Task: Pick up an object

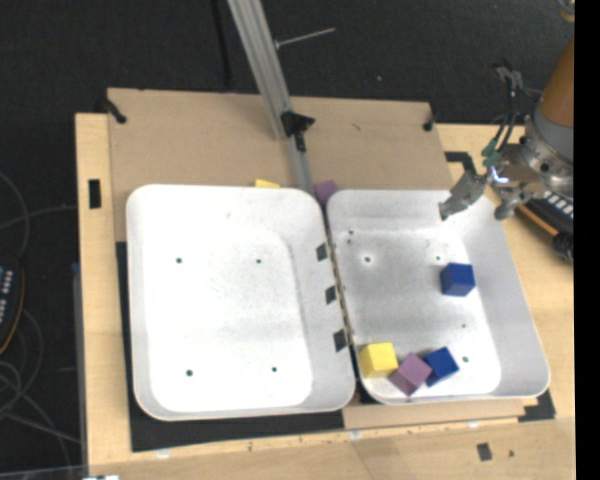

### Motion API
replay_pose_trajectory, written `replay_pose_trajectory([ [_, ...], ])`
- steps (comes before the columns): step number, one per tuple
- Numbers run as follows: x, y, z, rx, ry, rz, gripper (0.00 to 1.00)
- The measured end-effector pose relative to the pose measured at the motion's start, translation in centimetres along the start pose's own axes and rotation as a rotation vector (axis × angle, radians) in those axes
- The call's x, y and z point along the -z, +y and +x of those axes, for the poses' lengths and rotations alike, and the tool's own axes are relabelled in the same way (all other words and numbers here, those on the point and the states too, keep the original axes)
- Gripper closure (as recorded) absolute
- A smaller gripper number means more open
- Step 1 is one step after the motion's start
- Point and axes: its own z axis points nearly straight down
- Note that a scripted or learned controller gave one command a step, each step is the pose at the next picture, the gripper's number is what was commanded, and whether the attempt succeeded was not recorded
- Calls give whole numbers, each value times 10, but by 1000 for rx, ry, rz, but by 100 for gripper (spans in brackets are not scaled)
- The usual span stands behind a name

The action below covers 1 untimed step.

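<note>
Two white bins (230,203) sit on the bench. Pincer (480,200) hangs spread, nothing between its fingers, over the right bin's far edge — blue block (457,279) below it, others nearer the camera.

Arm (555,118) cut off at right edge — yellow block (267,183) half-hidden behind bin rim (220,190).

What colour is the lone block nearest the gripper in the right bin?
Blue: the lone block sits in the right bin, seen in the camera view.
</note>
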Motion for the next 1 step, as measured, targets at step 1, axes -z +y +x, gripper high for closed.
replay_pose_trajectory([
  [1,11,2,3,6,0,-3,100],
])
